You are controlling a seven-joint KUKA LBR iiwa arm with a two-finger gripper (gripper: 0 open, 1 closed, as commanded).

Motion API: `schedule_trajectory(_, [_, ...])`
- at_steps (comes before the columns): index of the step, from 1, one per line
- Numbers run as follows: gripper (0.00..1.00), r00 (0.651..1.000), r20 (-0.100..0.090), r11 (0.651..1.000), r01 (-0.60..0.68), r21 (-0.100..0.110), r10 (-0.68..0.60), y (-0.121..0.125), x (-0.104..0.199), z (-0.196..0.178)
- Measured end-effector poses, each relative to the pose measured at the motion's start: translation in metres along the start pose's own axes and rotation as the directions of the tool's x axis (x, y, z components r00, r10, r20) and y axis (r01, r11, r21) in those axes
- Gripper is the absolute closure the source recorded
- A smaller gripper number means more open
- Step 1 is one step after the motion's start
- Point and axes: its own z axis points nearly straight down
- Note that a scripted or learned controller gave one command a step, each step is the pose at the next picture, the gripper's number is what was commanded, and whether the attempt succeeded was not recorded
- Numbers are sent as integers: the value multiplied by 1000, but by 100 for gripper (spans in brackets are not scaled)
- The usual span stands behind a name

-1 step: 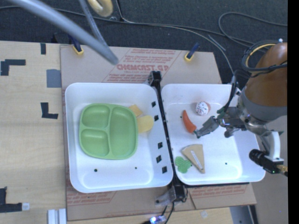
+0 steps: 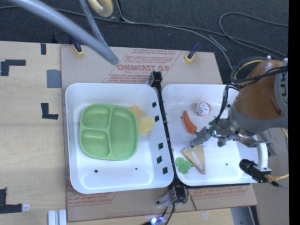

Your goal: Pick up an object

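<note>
A: Status on the pick?

B: Nothing lifted when I checked. Nearest the camera, in the right bin [image 2: 234,175], a green leafy piece [image 2: 183,165] lay touching a tan wedge [image 2: 196,157]. The gripper [image 2: 200,138] hung just above the wedge. Fingers looked spread, nothing between them.

A: Other candidates?

B: Orange carrot-like piece [image 2: 189,122] just beyond the gripper, white ball [image 2: 202,108] past that. Left bin [image 2: 112,182] had a green tray [image 2: 109,131] with yellow pieces [image 2: 143,121] beside it.

A: So what was left?

B: Everything, I judged: descend, close, lift.

A green divided tray [image 2: 108,131] lies in the left bin [image 2: 75,125] on brown cardboard [image 2: 140,62].
</note>
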Motion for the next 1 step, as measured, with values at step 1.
schedule_trajectory(1, [0, 1000, -1, 1000, 0, 0, 0, 1, 1, 64])
